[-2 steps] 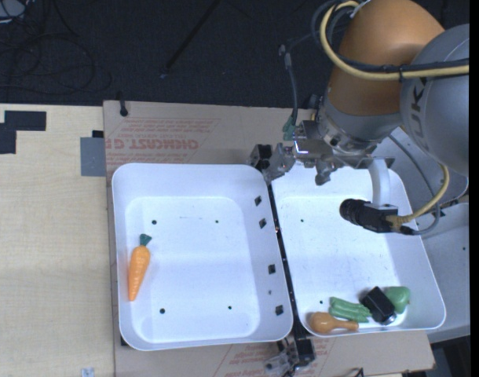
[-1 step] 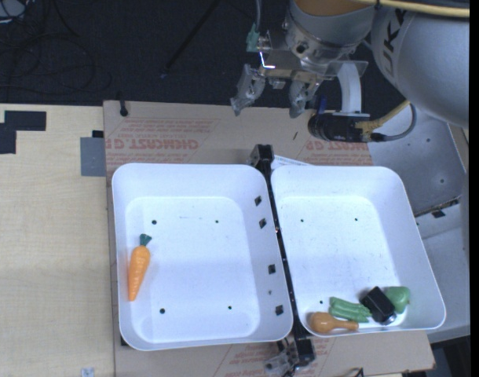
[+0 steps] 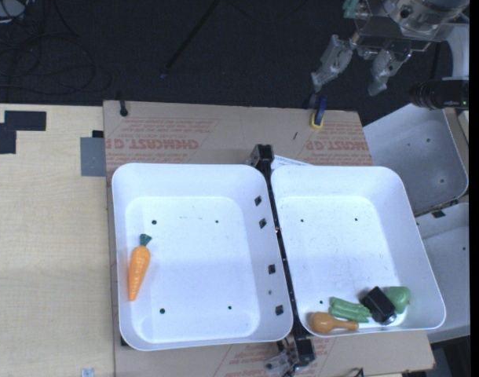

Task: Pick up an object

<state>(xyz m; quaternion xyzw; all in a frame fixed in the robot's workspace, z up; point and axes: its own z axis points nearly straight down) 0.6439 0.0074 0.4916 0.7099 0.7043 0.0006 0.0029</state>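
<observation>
The arm hangs high at the top right, well above and behind both bins, so the pick looks not yet begun; the left bin lies far below and to the left of the gripper, the right bin more nearly beneath it; the gripper's two fingers stand spread apart with nothing between them; the toy carrot rests in the left bin, well apart from the tool; a green vegetable, a black block, a tan pear-shaped piece and a green piece crowd the right bin's near corner, far under the gripper; reach, descent, closing and lift all remain.
</observation>
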